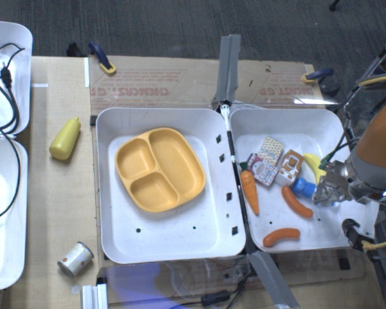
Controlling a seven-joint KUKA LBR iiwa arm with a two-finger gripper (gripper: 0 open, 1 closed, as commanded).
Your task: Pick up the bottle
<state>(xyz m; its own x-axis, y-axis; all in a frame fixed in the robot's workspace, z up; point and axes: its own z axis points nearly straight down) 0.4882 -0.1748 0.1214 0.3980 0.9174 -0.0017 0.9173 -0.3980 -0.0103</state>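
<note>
A small blue bottle-like object [302,187] lies in the right bin [280,120], between a printed packet [289,167] and a red sausage [297,202]. My gripper [327,192] is low in that bin, right against the blue object's right side. The wrist hides the contact between them. A yellow squeeze bottle [65,139] lies on the bench, left of the left bin [161,118] and far from the gripper.
The right bin also holds a carrot [249,192], a second sausage [281,237], another packet [266,161] and a yellow item [313,165]. A yellow divided plate [159,168] sits in the left bin. A small can [75,258] lies on the bench at front left.
</note>
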